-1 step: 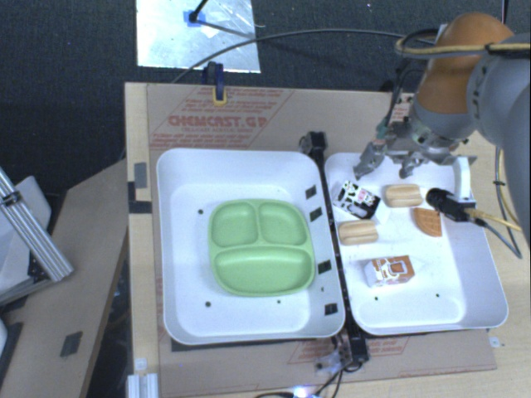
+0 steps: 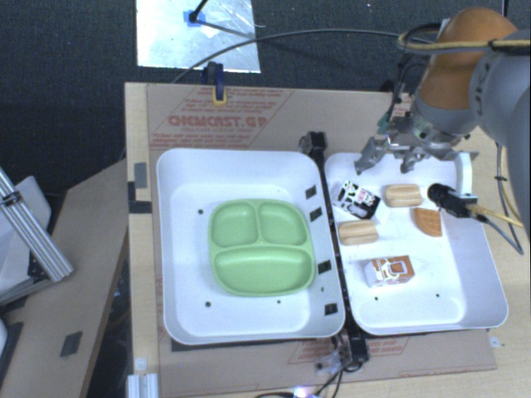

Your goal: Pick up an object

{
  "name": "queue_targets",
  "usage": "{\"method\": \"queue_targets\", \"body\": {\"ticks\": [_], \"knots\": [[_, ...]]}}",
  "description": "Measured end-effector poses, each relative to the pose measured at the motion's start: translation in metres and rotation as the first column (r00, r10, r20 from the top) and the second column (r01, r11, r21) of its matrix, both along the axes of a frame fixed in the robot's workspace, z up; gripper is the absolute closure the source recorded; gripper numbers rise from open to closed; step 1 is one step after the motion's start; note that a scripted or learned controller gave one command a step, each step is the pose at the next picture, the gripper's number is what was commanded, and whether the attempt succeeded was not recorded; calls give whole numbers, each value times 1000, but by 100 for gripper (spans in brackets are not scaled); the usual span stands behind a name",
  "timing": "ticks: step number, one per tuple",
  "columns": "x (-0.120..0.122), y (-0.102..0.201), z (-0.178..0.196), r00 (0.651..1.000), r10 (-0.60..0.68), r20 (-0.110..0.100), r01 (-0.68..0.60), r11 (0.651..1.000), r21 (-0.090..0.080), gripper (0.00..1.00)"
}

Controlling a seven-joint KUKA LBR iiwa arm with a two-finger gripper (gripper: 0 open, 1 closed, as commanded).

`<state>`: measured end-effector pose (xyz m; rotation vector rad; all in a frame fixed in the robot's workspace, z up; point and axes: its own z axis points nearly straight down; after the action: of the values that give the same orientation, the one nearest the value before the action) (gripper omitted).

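Big picture first: the grey arm reaches in over the far edge of the right bin, and beside it sits the left bin, carrying a green divided plate at its centre. Nothing lifted yet, so the pick is all still to do.

Now the gripper, hanging above the right bin's far edge with its two fingers spread wide and nothing between them. It's up off the contents, by my read, so the descent, the close and the lift all remain.

Down to the candidates, all in the right bin. Nearest under the fingers is the black-and-white packet, by the inner wall, its long axis tilted, running from far-left to near-right. Just beside it is the tan roll, long axis lying across the bin, left to right. A second roll lies the same way, nearer the middle. The orange wedge sits toward the outer side, and the brown-and-white carton lies closest to the near edge.
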<state>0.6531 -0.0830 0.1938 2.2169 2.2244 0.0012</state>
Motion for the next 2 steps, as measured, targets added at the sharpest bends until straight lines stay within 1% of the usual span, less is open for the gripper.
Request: {"method": "queue_targets", "body": {"ticks": [1, 2], "knots": [[0, -4, -62, 1000, -2, -4, 2, 1000, 0, 0], [7, -4, -85, 1000, -1, 20, 1, 1000, -2, 0]]}}
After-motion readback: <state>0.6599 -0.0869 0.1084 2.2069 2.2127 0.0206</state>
